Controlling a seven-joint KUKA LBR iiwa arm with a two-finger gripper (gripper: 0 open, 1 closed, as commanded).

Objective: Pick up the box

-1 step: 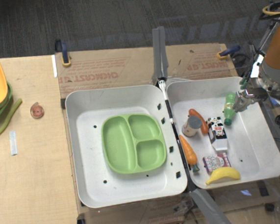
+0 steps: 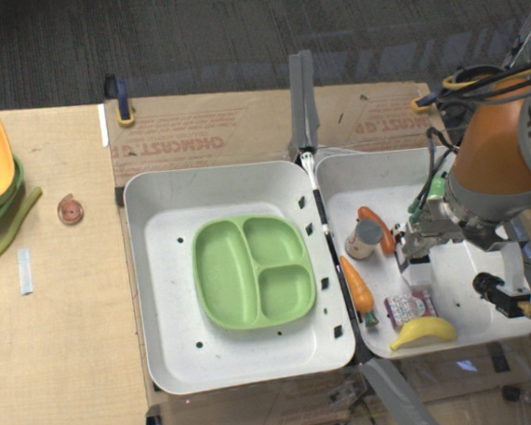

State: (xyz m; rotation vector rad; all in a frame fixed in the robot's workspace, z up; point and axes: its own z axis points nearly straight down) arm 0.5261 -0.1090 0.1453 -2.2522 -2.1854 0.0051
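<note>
Here the two-finger gripper [image 2: 411,251], its state impossible to tell, hovers above the small pink-printed box [image 2: 410,307]; perhaps the nearby yellow banana [image 2: 424,333] gets nudged instead.

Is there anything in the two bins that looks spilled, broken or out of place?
Nothing stands out. The green divided plate lies flat in the left bin. The carrot, banana and small box lie loose but intact in the right bin.
</note>
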